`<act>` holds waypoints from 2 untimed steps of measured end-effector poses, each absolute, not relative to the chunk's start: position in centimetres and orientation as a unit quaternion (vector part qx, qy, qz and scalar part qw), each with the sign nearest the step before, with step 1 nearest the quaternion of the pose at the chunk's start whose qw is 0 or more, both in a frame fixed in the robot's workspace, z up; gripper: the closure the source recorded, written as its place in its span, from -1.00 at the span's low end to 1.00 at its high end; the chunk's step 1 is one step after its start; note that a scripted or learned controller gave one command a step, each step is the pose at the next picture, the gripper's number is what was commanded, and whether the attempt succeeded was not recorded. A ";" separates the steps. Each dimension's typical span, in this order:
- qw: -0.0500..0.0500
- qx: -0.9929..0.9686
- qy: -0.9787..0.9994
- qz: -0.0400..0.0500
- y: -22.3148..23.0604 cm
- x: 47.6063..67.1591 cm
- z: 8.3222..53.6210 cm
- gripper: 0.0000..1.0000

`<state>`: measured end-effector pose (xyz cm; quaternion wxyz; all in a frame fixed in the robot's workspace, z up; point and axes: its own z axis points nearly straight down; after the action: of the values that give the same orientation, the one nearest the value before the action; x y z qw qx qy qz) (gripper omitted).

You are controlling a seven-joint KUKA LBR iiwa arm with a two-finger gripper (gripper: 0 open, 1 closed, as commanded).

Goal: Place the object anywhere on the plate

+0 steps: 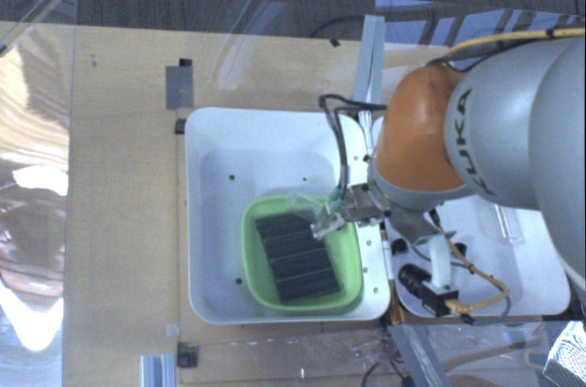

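Observation:
A green square plate [259, 280] sits in the near right part of the left white bin [220, 184]. A dark ribbed rectangular object [295, 255] lies flat on the plate, running from its far left to its near right. My gripper [328, 219] hangs at the plate's far right corner, just above the object's far end. The grey arm with its orange band [417, 138] reaches in from the right and hides the gripper's upper part.
The right white bin [540, 280] is mostly hidden under the arm. Black cables and a yellow wire [467, 277] trail below the wrist over that bin. A grey metal post [369, 60] stands behind the bins. The left bin's far half shows bare white floor.

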<state>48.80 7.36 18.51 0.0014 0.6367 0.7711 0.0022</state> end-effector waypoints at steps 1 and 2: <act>0.002 0.636 0.771 0.004 12.8 53.2 10.4 -1.00; 0.002 0.607 0.795 0.003 7.1 55.0 18.6 -1.00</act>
<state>55.02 7.08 18.58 0.0025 0.6070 0.7947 0.0026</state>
